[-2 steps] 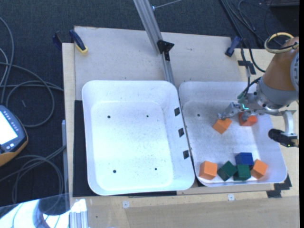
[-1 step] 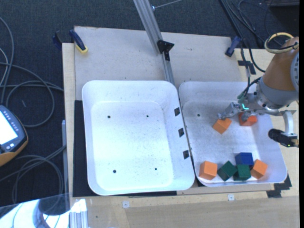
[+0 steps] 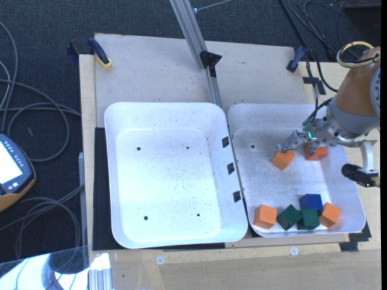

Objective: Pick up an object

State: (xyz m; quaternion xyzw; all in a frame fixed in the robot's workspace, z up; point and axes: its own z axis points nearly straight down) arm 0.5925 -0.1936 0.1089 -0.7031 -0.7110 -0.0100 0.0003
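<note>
— So, any writing or labels to read?
— None legible; the blocks are plain.
— What lies around?
— Two white bins: the left bin (image 3: 163,174) and the right bin (image 3: 260,132), with a metal rail (image 3: 193,35) running down between them. Along the right bin's near wall sit an orange block (image 3: 265,216), two green blocks (image 3: 290,217) (image 3: 309,219), a blue block (image 3: 311,201) and another orange block (image 3: 330,214).
— And the gripper (image 3: 300,142)?
— Low in the right bin, spread wide, nothing between its fingers. One orange cube (image 3: 282,159) lies just by its left finger, a reddish-orange cube (image 3: 316,152) under the right.
— Orientation?
— The orange cube sits turned diagonal to the bin walls; no long axis.
</note>
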